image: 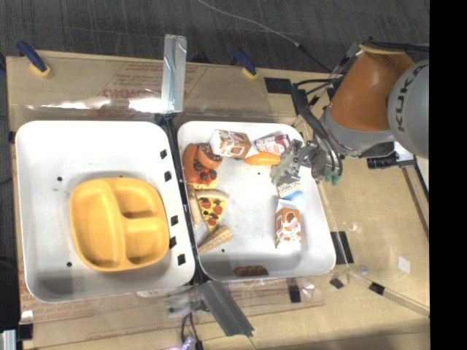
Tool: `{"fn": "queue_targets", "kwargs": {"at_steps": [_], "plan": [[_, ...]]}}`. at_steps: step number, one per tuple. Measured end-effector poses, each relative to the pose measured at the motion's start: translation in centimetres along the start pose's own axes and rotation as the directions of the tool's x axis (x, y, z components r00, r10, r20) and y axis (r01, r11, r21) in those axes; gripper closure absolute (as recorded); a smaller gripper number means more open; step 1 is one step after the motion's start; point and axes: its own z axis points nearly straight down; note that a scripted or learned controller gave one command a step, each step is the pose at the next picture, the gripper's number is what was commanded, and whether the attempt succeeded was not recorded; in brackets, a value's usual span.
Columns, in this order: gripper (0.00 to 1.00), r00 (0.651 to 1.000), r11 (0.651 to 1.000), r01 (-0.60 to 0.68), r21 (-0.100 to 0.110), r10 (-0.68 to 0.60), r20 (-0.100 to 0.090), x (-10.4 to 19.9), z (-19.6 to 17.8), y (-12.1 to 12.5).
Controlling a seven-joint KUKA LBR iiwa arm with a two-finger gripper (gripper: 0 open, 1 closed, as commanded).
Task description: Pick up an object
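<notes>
The gripper (290, 165) hangs low over the far right part of the right bin (252, 224); whether its jaws are open or closed cannot be told, since the metal parts blur together from above. Just beneath and near of it lies a small blue-and-white packet (290, 189), touching or nearly touching the gripper. Just to its left is a carrot (263, 159), with a red-and-white packet (273, 143) at the far side. Nearer the viewer, a carton (288, 227) lies flat along the right wall. Farther left lie a box (230, 144), a hot dog (200, 163), a pizza slice (211, 208) and a cone (214, 238). The left bin (44, 152) carries a yellow divided tray (119, 223). Both bins sit on the tabletop (372, 232). The arm (372, 93), orange above the wrist, reaches in from the right.
</notes>
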Motion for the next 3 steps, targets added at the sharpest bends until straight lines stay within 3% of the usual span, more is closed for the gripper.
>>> {"fn": "queue_targets", "kwargs": {"at_steps": [1, 2, 3], "plan": [[0.00, 1.000, 1.000, 0.000, 0.000, 0.000, -0.007, 0.2, 0.3, 0.0], [0.00, 0.989, 0.989, -0.147, 0.000, 0.147, -0.006, 4.6, 9.1, -1.5], [0.00, 0.999, 0.999, -0.034, 0.000, 0.034, -0.008, 6.1, 9.1, -2.0]]}}
